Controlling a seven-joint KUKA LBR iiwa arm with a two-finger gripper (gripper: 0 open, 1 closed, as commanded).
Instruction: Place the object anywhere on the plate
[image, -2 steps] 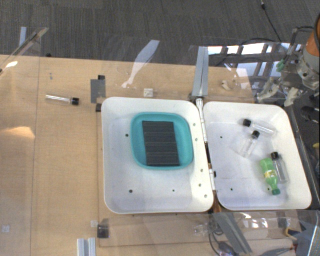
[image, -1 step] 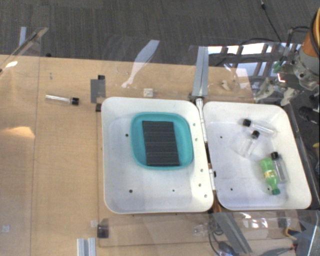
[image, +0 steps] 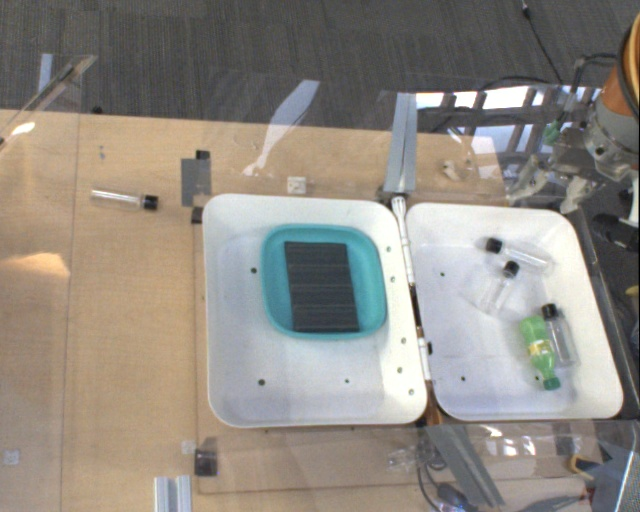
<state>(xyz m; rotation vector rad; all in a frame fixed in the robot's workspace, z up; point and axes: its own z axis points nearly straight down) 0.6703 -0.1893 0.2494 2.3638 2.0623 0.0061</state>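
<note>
The teal plate (image: 323, 281), carrying a dark ribbed pad, sits in the left bin (image: 232, 390). The green bottle (image: 540, 350) lies on its side near the right bin's (image: 600, 400) front-right corner, touching a clear vial (image: 560, 335). Its long axis runs roughly front to back. It looks light, stiff and slippery, best pinched across its middle. The arm (image: 610, 110) hangs beyond the back-right corner; the pincer's state cannot be told.
</note>
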